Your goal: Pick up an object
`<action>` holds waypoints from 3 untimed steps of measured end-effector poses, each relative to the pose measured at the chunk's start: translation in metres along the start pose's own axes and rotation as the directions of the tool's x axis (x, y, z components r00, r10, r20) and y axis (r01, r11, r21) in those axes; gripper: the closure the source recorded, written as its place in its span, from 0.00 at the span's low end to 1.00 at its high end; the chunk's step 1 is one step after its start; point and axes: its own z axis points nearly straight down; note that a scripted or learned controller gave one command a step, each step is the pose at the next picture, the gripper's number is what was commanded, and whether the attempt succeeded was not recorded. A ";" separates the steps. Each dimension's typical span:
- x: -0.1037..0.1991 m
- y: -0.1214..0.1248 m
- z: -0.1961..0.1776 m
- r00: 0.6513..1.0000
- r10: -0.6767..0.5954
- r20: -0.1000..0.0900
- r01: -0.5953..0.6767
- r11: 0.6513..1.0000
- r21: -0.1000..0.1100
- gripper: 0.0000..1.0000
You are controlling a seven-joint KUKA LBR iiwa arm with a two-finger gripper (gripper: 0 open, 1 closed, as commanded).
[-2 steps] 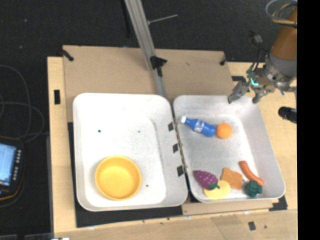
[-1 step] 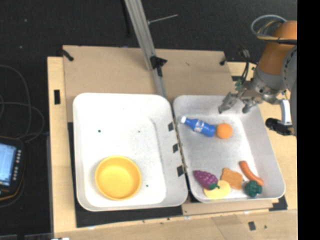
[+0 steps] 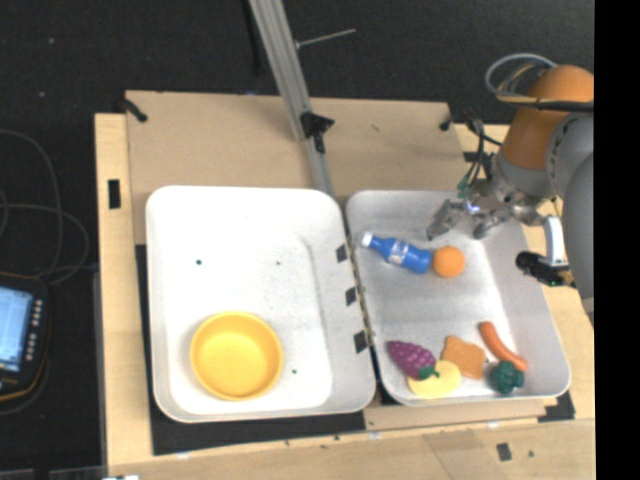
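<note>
The gripper hangs over the right bin's far end, fingers spread apart and holding nothing. Just below it lie an orange ball and a blue bottle (touching end to end).

A pale wooden worktop sits on a dark floor. A slanted grey metal pole crosses its far edge, ending at a black clamp. At the left edge, a black handheld screen device with an orange rim lies beside looping black cables.
</note>
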 end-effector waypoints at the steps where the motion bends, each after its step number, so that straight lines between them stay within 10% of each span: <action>1: -0.002 0.001 -0.015 1.000 -0.003 0.006 0.003 1.000 -0.006 1.00; 3: 0.000 -0.002 -0.111 1.000 0.006 0.000 -0.006 1.000 -0.010 1.00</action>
